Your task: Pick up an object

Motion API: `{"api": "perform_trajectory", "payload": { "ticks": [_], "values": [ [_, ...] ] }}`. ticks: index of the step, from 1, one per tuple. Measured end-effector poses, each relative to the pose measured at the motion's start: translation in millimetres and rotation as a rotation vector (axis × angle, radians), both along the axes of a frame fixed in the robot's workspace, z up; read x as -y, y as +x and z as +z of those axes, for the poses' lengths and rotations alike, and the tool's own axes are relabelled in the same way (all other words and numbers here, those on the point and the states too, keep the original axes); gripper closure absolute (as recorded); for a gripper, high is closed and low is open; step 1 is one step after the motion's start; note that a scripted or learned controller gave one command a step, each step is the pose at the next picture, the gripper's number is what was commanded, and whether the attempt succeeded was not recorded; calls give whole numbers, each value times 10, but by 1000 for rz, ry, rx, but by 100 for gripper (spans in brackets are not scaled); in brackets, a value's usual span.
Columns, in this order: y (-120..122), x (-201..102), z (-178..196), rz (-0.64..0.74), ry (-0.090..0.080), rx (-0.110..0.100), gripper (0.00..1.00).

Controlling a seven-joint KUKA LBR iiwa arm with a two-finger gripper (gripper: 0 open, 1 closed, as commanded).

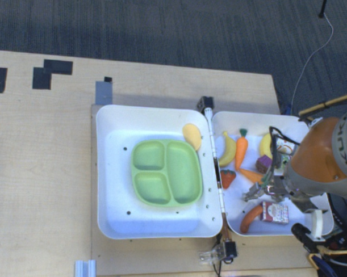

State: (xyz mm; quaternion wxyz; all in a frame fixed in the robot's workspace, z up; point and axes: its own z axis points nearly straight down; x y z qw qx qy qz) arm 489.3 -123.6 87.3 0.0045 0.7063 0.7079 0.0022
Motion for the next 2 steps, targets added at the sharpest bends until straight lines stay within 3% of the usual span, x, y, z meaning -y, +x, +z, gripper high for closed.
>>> {"api": "perform_trajectory", "payload": {
  "ticks": [1, 2],
  "values": [
    [25, -1, 116, 2, -1, 7, 100],
    [743, -723, 981, 4, 5, -4, 100]
  ]
}}
